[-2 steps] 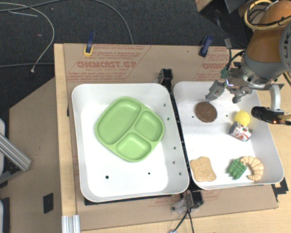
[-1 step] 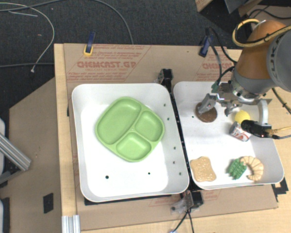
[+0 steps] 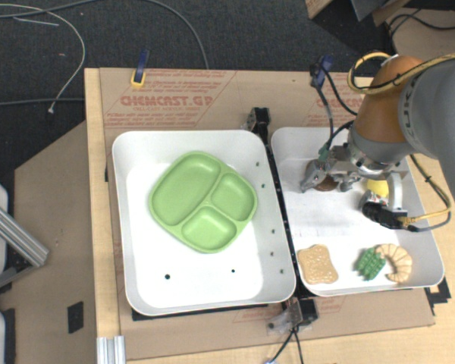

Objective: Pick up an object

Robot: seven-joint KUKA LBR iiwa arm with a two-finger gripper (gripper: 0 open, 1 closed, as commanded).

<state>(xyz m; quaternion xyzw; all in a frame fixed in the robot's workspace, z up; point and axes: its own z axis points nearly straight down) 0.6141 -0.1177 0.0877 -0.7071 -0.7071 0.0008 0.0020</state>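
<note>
Objects to pick sit low in your right bin point(image 3: 432, 275): cracker point(image 3: 317, 264), broccoli point(image 3: 370, 263), croissant point(image 3: 398, 262). Your gripper point(image 3: 327, 174) is down near something brown; its grip can't be judged, so nothing's lifted.

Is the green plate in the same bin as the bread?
No, the green plate lies in the left bin, while the bread lies in the right bin, near its front edge.

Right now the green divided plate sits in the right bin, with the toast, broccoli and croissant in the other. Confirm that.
Not quite: the camera view shows the green divided plate in the left bin. The toast, broccoli and croissant lie in the right bin.
</note>
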